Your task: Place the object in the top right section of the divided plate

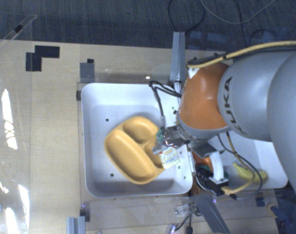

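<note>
Arm [245,96] hides right bin [269,165] largely; end effector [166,147] fingers unreadable; plate [131,150] right edge covered

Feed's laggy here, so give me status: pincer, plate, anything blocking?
Pincer low over the left bin, at the yellow divided plate's right edge. Grip state unreadable. A banana lies in the right bin, beneath the arm.
</note>
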Robot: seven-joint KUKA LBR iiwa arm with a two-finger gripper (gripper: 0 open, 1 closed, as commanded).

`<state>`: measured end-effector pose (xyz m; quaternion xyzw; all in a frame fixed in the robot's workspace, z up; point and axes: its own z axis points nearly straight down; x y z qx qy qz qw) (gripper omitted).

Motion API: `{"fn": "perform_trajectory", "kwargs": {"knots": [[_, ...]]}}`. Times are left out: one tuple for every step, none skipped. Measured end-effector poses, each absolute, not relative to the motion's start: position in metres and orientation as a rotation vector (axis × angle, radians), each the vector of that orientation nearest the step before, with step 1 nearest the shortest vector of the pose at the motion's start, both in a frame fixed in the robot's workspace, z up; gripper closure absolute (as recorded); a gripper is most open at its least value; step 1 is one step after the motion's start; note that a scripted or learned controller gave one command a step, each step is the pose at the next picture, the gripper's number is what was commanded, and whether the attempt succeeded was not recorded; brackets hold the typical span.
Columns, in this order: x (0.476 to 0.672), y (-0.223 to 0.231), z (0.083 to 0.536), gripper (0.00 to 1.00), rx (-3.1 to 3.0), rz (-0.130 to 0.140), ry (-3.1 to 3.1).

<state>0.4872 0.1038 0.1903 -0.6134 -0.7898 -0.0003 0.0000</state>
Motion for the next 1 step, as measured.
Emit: {"fn": "perform_trajectory", "kwargs": {"knots": [[0.4874, 0.1037, 0.1906, 0.00, -1.928, -0.002, -2.480]]}}
